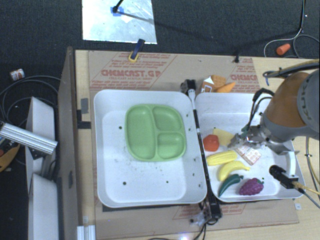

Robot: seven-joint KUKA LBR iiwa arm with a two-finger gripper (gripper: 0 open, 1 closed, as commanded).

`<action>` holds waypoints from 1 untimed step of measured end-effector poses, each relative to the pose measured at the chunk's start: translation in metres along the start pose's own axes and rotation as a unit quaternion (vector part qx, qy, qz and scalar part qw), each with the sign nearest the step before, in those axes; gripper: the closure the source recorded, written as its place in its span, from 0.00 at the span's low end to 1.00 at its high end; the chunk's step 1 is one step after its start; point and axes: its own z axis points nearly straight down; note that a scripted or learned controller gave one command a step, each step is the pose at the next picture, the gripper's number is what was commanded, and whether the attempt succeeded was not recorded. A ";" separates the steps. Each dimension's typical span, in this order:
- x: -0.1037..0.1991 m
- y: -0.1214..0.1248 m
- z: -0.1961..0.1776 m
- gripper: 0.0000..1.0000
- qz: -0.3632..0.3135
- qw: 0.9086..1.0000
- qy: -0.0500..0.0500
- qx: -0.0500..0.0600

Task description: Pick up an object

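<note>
We see the gripper (243, 138) low in the right bin (235, 111), apparently over a small red-and-white packet (248, 155); we cannot tell its grip state. Candidates cluster just left and below it: red tomato (211, 143), yellow corn (221, 157), banana (231, 168), green pepper (229, 183), purple grapes (251, 186). Tight packing leaves little side clearance, so we'd judge a vertical approach safest. Open floor lies above the gripper; bin wall close behind. The left bin (112, 184) carries a green tray (154, 133).

Right bin (220, 115), lower left: red tomato (211, 143), corn cob (221, 158), banana (231, 170), green pepper (229, 183), purple grapes (251, 186), small card (248, 154).
</note>
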 end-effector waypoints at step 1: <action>-0.063 -0.007 -0.152 0.00 0.001 1.000 -0.004 -0.004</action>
